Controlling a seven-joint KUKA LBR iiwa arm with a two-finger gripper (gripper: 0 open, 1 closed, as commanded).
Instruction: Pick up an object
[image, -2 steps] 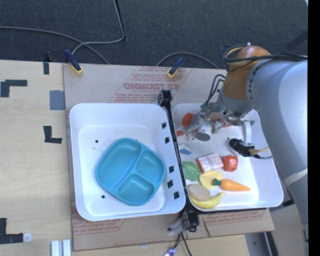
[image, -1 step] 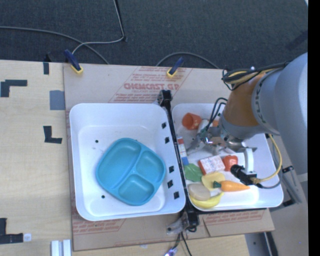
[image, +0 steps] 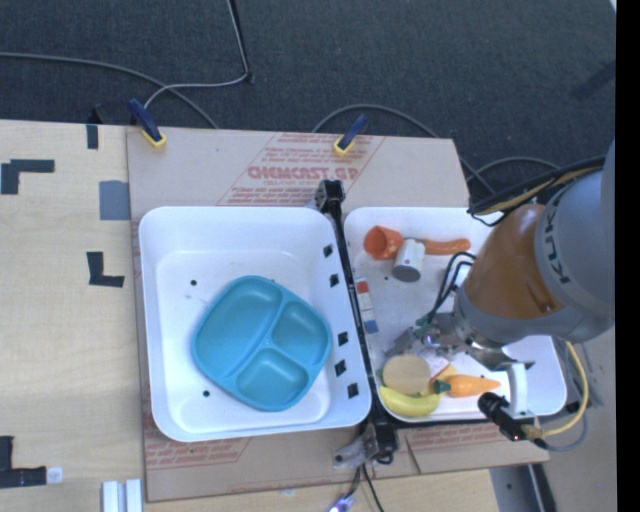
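White plastic forms both shallow bins: the left bin (image: 160, 330) is seen to carry a blue divided plate (image: 262, 342), and the right bin (image: 545, 400) a cluster of small toys. Much of the right bin is covered by the grey and orange arm (image: 535, 270), with the gripper (image: 432, 335) lowered near its front corner; whether the jaws are open or closed cannot be told. Just below it a round tan piece (image: 406, 374) is seen touching a yellow banana (image: 410, 403), with a toy carrot (image: 468, 384) just beside. An orange cup (image: 381, 242) and grey cylinder (image: 407, 262) lie well apart, near the far wall. Because the nearest pieces are crowded together, a neighbour could be nudged aside or two could be caught at once.
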